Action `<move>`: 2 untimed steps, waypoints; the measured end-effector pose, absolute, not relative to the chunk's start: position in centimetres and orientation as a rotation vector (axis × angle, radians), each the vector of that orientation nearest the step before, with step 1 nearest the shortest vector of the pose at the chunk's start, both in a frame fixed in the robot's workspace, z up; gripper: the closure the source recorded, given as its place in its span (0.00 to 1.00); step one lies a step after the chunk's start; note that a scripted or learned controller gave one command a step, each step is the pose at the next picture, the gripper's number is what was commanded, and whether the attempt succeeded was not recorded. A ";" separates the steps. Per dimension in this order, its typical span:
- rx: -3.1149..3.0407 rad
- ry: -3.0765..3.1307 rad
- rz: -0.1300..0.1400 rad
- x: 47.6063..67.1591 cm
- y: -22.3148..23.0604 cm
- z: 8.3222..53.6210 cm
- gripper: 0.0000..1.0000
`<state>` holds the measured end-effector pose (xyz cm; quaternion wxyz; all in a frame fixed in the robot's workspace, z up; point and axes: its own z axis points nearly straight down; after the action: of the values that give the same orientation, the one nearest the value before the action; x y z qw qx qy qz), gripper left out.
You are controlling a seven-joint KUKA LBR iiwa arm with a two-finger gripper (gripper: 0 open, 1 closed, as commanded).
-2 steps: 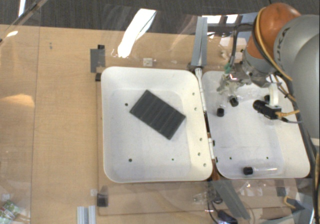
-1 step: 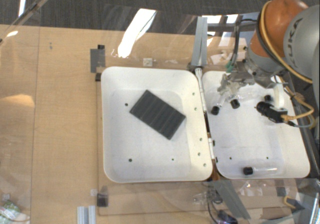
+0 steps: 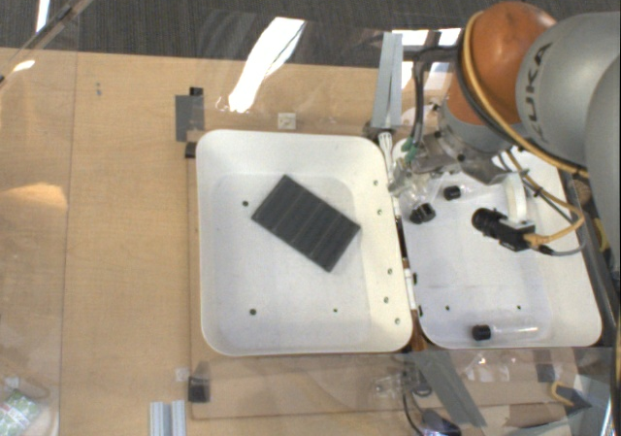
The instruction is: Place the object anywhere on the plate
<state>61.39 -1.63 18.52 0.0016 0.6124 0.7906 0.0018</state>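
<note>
A dark grey ridged rectangular plate [image 3: 307,222] lies tilted in the left white bin [image 3: 223,318]. My gripper [image 3: 415,189] hangs low over the far left corner of the right white bin [image 3: 572,327], close to the wall between the two bins and to the right of the plate. The arm's orange band and grey wrist cover what lies directly under it. A small black object [image 3: 480,332] rests near the front edge of the right bin, well away from the gripper. I see nothing held by the gripper.
Black cable fittings [image 3: 497,226] and hoses hang off the wrist above the right bin's middle. A metal post [image 3: 388,75] stands behind the bins. Clear panels and brackets edge the wooden bench [image 3: 97,230].
</note>
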 end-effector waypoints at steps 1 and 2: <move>1.733 2.617 0.005 61.0 5.8 18.5 1.00; 1.668 2.659 0.006 60.3 8.1 18.5 1.00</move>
<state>60.29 8.10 18.52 0.0016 0.5313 0.8472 0.0019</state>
